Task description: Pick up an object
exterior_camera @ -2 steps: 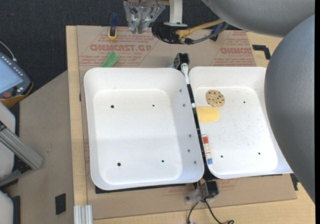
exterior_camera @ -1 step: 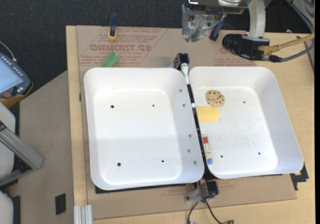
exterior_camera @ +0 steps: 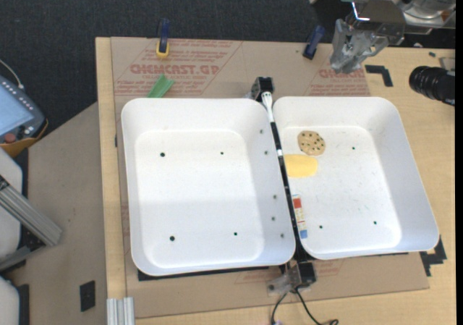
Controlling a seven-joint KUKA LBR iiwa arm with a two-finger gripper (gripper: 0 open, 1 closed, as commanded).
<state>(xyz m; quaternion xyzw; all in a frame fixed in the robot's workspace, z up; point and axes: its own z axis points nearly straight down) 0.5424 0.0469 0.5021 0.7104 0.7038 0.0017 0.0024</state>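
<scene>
A: Where does the gripper (exterior_camera: 352,56) sit?

B: High up, beyond the far rim of the right bin (exterior_camera: 405,171). No object sits between its fingers; whether they are spread or closed, I cannot tell.

A: And what is there to pick?

B: A cookie (exterior_camera: 311,142) and a yellow piece (exterior_camera: 300,166) just beside it, both at the right bin's left side, close to the wall. A small marker-like stick (exterior_camera: 298,216) lies along that same wall, nearer the camera.

A: Why does that matter?

B: I judge the wall crowds a grasp from the left; the open floor to their right gives freer approach. The left bin (exterior_camera: 145,193) offers wide room for a drop
</scene>
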